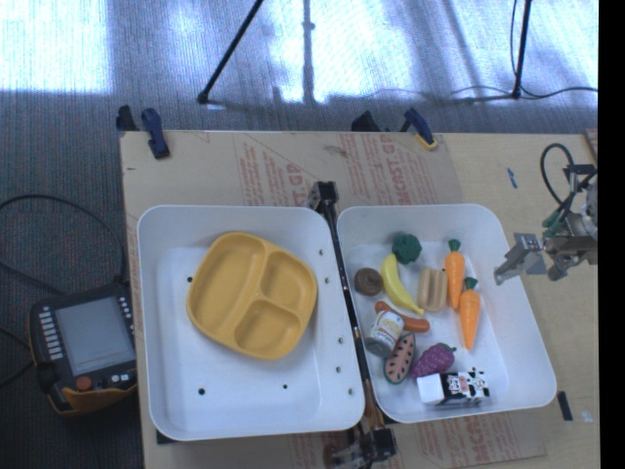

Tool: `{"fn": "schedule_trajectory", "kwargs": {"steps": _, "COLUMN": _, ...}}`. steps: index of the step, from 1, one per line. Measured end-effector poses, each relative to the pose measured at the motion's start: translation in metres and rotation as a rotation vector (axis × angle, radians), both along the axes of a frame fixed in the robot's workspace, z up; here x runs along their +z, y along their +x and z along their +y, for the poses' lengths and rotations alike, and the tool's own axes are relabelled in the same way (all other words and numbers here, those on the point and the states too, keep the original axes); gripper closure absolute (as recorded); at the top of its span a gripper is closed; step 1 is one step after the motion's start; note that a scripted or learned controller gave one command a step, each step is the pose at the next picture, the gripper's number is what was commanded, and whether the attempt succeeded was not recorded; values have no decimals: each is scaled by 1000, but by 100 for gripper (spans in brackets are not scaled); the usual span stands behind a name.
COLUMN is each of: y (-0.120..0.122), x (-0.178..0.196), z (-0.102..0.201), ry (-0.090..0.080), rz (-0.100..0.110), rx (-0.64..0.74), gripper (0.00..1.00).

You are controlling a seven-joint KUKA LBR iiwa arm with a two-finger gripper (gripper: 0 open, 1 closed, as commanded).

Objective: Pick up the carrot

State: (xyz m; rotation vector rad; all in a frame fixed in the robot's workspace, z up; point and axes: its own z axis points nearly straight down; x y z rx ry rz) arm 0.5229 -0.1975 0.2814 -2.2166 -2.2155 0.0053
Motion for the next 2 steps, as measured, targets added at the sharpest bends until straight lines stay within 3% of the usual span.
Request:
{"fn": "schedule_trajectory", "kwargs": {"steps": 1, "y": 34, "x": -151, "z": 30, "ry": 5, "rz": 11, "rx": 22, "gripper": 0}}
{"fn": "schedule_trajectory", "kwargs": {"steps": 2, "y": 24, "x": -198, "z": -9, "ry": 11, "rz": 3, "rx": -107, "gripper": 0}}
